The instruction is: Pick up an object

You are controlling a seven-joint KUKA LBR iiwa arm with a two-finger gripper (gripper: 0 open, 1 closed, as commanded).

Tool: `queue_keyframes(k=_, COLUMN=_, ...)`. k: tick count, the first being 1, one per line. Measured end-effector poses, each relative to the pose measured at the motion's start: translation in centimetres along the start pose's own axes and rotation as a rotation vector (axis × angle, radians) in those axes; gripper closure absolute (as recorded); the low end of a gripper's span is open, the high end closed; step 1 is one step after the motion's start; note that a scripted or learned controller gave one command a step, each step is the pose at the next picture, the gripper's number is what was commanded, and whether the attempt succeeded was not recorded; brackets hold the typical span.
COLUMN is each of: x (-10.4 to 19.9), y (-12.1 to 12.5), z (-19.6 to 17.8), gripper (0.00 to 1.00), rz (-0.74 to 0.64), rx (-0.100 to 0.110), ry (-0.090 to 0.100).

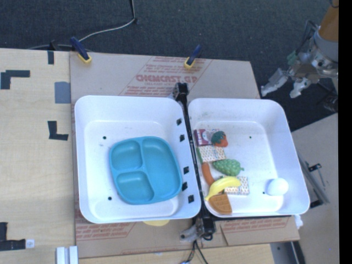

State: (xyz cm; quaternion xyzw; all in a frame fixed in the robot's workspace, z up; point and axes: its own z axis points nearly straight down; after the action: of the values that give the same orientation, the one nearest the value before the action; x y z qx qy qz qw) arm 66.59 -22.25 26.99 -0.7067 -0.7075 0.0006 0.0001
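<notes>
Nearest the camera, at the front of the right bin (pixel 286 125), a brown cookie-like piece (pixel 221 204) lies against the front wall. A yellow banana (pixel 221 186) curves just above it, touching a small patterned card (pixel 237 188) on its right. A white ball (pixel 276 187) sits alone in the front right corner, well apart from the rest. Behind the banana, an orange carrot (pixel 207 173) lies along the divider side, and a green bumpy vegetable (pixel 227 166) rests just beside it. Further back comes a checkered packet (pixel 210 153), then a dark red box (pixel 201 137) with a strawberry-like piece (pixel 219 138) touching its right edge. These 8 items crowd the left half of this bin, most of them touching a neighbour; the right half is bare white floor.

The left bin (pixel 88 114) holds 1 blue plate (pixel 146 169) with 3 compartments, lying flat near its middle. Black clips (pixel 180 91) join the 2 bins along the shared wall. Both bins stand on a cardboard sheet (pixel 159 76) held by 2 yellow-and-blue clamps (pixel 81 50) at its far edge.

Farthest off, the gripper (pixel 287 86) hangs beyond the right bin's back right corner, over the dark floor, well apart from every object. Its 2 fingers (pixel 273 84) are spread apart with nothing between them.
</notes>
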Motion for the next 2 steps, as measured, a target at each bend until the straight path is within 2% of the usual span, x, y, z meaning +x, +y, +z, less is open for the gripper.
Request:
queue_keyframes(k=1, x=7.6, y=-2.6, z=10.5, gripper=0.00, rz=-0.001, rx=0.003, ry=0.002)
queue_keyframes(k=2, x=11.8, y=-2.7, z=18.0, gripper=0.00, rz=0.000, rx=-0.008, ry=-0.002)
